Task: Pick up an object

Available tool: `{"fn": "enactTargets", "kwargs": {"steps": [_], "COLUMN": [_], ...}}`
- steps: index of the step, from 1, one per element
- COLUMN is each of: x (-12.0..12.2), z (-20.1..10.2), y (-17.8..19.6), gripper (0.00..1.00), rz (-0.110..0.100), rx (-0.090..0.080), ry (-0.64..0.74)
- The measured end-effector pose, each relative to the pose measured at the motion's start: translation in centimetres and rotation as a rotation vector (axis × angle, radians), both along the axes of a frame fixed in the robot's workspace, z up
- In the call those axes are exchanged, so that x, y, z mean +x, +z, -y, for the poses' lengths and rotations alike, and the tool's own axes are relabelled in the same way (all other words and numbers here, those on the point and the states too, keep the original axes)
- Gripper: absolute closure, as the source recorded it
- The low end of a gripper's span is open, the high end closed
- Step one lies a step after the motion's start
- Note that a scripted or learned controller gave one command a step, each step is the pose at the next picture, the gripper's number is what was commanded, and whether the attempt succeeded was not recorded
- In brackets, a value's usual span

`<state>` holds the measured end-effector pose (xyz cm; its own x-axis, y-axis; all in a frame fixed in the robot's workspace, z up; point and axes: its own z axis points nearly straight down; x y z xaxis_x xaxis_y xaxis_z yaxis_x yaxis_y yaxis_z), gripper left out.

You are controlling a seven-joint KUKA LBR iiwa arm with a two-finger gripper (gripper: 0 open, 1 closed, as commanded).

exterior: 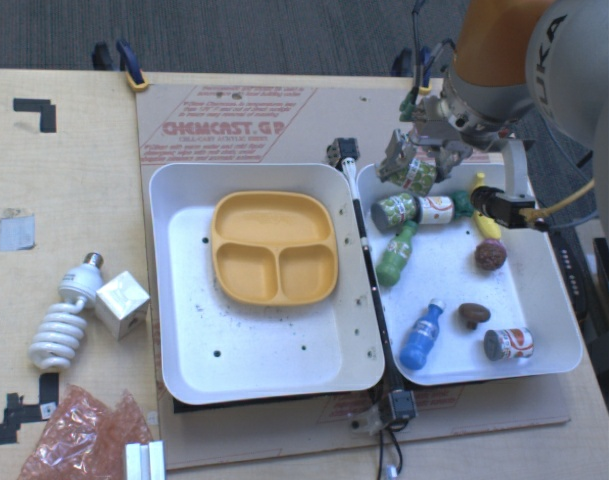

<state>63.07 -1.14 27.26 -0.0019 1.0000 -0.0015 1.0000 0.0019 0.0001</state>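
White bins; gripper gripping green can (aloft).

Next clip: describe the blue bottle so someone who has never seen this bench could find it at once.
Start at the right-hand white bin, the one without the yellow tray. Look along its near edge: the blue bottle lies on its side, cap pointing up and right. It is the only blue item; the other bottles, farther back, are green.
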Motion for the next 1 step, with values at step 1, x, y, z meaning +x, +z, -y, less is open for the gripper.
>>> {"fn": "enactTargets", "kwargs": {"steps": [1], "x": [2.83], "z": [-5.33], "y": [1.12], "gripper": [1.00], "rz": [0.000], "rx": [0.000], "ry": [0.000]}}
